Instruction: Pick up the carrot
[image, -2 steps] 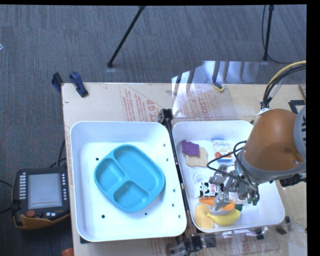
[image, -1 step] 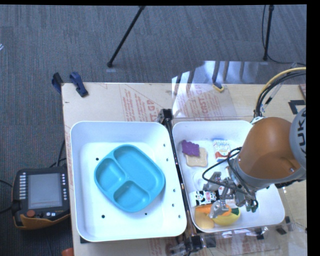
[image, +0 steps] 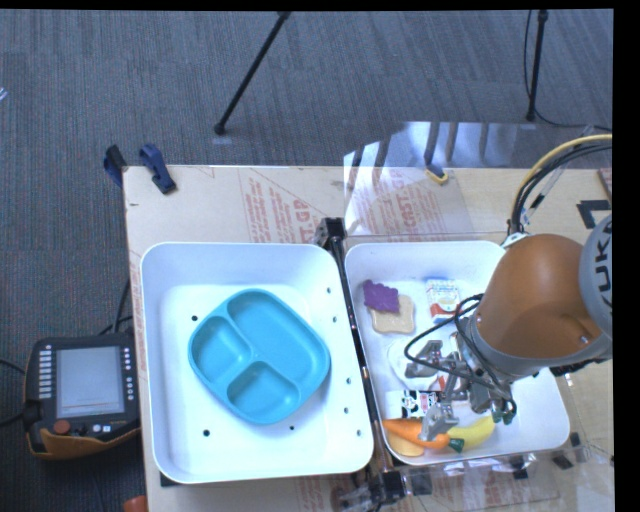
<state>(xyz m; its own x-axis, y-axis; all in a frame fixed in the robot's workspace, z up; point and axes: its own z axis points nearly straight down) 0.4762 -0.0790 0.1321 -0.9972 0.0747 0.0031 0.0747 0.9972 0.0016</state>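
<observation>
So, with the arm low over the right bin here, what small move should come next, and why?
Probably a short further descent onto the carrot. The tool sits at the carrot's right end, near the right bin's front wall, with the banana close beside it. Nothing is visibly gripped, so it should center over the carrot, clear of the banana, before closing.

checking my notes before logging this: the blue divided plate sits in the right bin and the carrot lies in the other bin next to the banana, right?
Not quite. The camera view shows the blue divided plate in the left bin, not the right one. The rest holds: the carrot lies in the other bin, next to the banana.
</observation>
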